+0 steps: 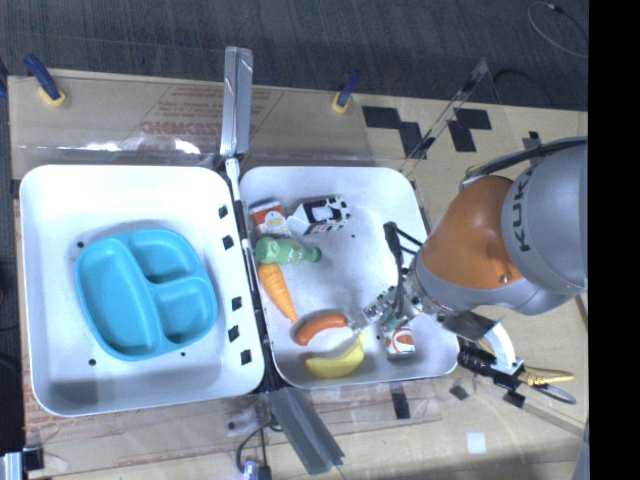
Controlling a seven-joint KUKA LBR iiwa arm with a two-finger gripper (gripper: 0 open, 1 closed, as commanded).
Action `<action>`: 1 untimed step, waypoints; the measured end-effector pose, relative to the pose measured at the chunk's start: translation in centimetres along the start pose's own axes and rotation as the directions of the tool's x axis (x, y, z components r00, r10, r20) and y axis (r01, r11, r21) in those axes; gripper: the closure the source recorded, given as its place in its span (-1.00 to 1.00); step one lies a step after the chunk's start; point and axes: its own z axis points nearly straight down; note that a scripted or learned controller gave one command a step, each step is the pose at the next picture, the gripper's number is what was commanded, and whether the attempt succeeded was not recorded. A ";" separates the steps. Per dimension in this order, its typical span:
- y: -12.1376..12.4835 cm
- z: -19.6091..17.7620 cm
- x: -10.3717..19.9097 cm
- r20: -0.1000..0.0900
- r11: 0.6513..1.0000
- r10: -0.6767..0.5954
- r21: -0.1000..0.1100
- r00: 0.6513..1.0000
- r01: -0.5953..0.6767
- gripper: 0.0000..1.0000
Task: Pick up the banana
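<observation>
camera view looks down on the right bin (425,228), where the banana (336,359) lies near its front wall, curved, with a red sausage (320,325) touching or almost touching its far side. the end effector (388,313) hangs low just right of both, close to a small red-and-white carton (400,342); from where i stand i cannot tell whether it is released or clenched, and nothing yellow sits in it.

the risk i see is crowding. a descent from here could land on the carton or the sausage instead of the banana, or pinch two things at once. the banana also hugs the bin wall, so a finger might strike the rim or push the fruit along the floor. its curved, smooth skin could slip out sideways. the carrot (279,288) and green bottle (287,252) lie farther left, less likely to interfere.
</observation>
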 end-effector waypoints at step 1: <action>0.0 0.0 0.0 0.000 1.000 0.000 0.000 1.000 0.000 -1.00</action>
